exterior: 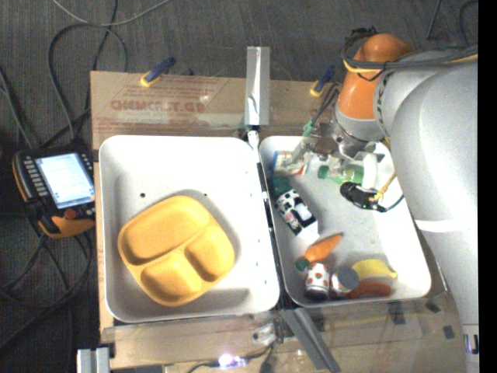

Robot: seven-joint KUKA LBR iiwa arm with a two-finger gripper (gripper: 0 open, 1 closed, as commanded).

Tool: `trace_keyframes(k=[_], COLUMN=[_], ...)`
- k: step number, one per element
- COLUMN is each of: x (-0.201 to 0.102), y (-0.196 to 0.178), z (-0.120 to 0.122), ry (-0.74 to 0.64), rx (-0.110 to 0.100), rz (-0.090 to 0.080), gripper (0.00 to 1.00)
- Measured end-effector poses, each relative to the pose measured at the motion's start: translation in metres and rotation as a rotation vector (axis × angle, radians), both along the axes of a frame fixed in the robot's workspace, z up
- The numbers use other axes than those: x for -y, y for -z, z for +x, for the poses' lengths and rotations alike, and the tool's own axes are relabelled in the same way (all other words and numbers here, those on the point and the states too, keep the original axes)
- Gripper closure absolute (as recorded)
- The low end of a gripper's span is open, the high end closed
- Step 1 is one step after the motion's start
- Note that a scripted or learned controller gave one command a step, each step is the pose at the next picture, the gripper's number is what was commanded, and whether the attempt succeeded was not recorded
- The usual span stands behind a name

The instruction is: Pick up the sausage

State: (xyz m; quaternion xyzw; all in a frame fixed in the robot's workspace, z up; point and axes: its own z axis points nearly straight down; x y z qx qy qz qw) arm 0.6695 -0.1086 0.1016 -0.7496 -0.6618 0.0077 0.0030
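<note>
progress: not yet begun, sausage (373, 289) lies untouched in the right bin's (404, 235) near-right corner, beside a yellow piece (374, 270) | claw (335, 160): hangs over that bin's far edge, well apart from it, grip state cannot be told | count: two bins, one sausage, one carrot (323, 247), one yellow tray (176, 248) in the left bin (112, 208)
</note>
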Motion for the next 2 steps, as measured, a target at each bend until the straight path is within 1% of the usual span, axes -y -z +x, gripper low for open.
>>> trace_keyframes(k=[1,2], x=[0.038,0.015], y=[0.015,0.015], z=[-0.097,-0.048], ry=[0.044,-0.035], rx=[0.019,0.022], rz=[0.002,0.002], gripper=[0.00,0.00])
